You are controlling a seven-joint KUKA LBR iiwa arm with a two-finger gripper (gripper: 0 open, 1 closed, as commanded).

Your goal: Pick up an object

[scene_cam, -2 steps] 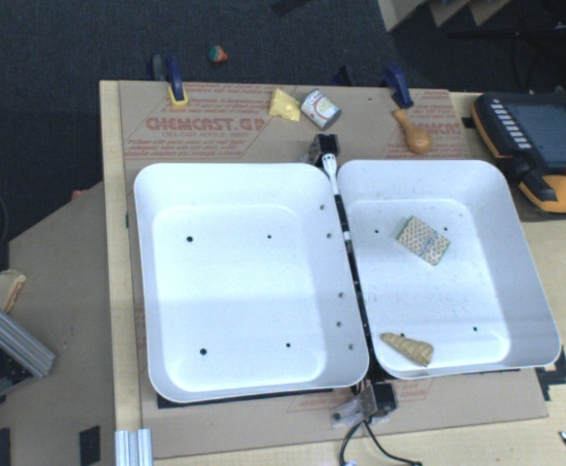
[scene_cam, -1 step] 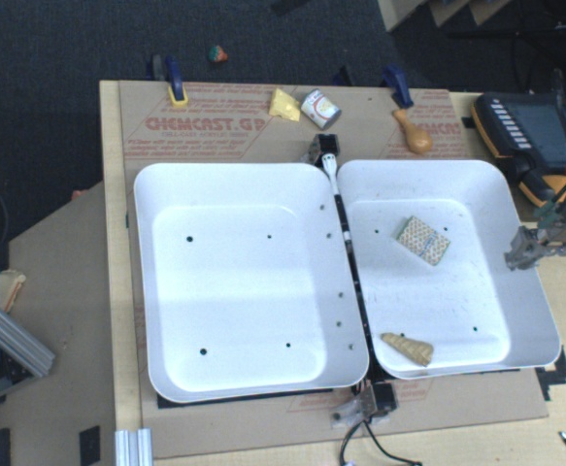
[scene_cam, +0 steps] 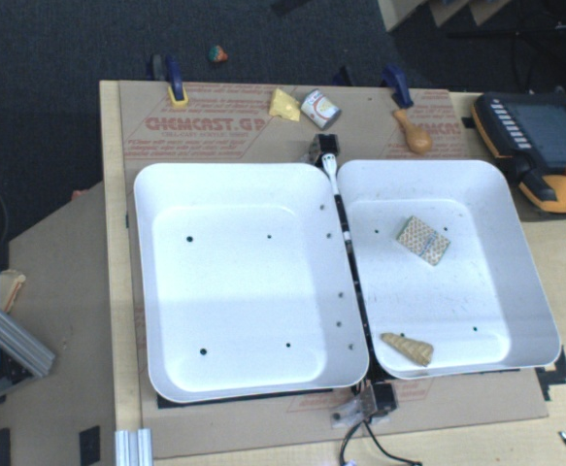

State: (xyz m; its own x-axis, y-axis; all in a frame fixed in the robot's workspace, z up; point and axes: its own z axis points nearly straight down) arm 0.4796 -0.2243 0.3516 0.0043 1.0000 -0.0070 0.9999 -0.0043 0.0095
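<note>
Two objects lie in the right bin point(scene_cam: 516, 260). A small patterned grey-and-tan pad point(scene_cam: 423, 240) rests near the bin's middle, slightly toward the back. A tan cone-shaped piece point(scene_cam: 408, 348) lies on its side close to the front edge, pointing left. The left bin point(scene_cam: 156, 260) shows bare white floor.
Behind the bins on the cardboard base lie a yellow wedge point(scene_cam: 284, 106), a small white-and-orange box point(scene_cam: 320, 109) and a wooden-handled tool point(scene_cam: 413, 132). Blue clamps point(scene_cam: 176, 79) grip the back edge. A black teach pendant point(scene_cam: 535, 134) sits at the far right.
</note>
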